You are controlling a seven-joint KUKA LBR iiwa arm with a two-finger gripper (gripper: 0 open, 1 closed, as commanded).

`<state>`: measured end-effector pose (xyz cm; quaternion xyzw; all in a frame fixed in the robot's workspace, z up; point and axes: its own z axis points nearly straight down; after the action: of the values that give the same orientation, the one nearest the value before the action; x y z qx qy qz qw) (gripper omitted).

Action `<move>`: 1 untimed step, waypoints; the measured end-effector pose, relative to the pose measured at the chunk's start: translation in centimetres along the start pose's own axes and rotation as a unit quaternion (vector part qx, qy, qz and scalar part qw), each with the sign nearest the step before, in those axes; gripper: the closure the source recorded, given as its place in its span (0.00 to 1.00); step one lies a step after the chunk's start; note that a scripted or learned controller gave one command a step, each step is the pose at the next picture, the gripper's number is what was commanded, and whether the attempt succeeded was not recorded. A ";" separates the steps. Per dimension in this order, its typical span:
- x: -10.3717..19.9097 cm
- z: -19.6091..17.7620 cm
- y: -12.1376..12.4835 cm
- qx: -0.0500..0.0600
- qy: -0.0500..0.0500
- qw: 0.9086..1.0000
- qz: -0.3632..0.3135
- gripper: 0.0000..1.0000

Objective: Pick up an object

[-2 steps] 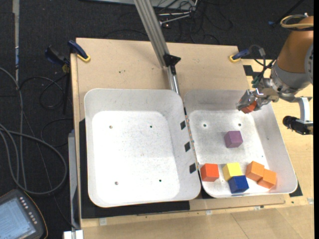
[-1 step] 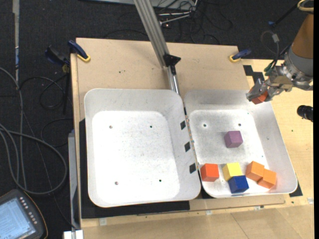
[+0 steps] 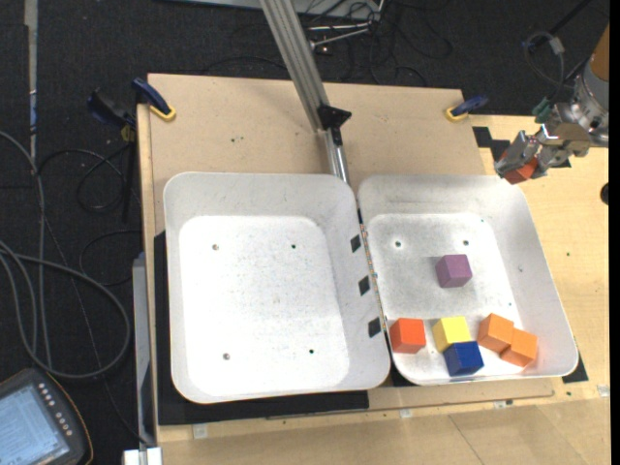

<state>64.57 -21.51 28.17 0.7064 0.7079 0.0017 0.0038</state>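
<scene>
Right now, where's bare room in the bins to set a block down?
The left white bin floor is bare wall to wall. In the right white bin, the back strip behind the purple cube is free; the front edge is crowded with blocks.

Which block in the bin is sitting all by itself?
The purple block. It sits alone in the middle of the right bin, while the orange, yellow and blue blocks crowd together along the bin's near edge.
</scene>
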 end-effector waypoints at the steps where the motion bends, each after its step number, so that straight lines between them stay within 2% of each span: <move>1: 5.4 1.8 -0.4 0.005 0.002 1.000 -0.003 1.00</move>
<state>64.19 -16.11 26.34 0.7044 0.7098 -0.0001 -0.0014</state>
